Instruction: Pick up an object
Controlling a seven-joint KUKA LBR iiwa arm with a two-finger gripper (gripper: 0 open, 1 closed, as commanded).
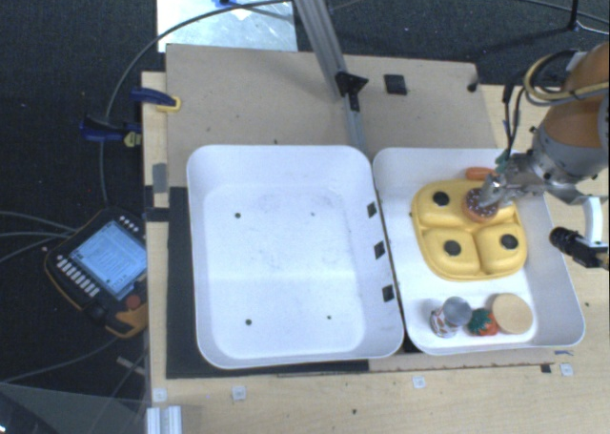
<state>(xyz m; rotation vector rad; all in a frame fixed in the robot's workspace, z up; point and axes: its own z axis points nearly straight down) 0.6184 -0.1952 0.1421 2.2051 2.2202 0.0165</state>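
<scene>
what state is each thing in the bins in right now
yellow tray: lying flat in the right bin, gripper tip on its upper right cup
gripper: down at the tray
tan disc: flat near the bin's front edge
red and green toy: beside the disc
grey piece: lying left of the toy
left bin: sits beside the right bin

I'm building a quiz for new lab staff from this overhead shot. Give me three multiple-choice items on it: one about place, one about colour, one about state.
1. Where does the yellow tray lie?
A. left bin
B. right bin
C. bare bench

2. What colour are both bins?
A. white
B. blue
C. black

3. Where is the gripper?
A. over the left bin
B. beside the handheld pendant
C. down at the yellow tray's upper right part

Key: 1 B, the tray sits in the bin nearest the arm. 2 A, both read white. 3 C, its tip meets the tray there.
</scene>
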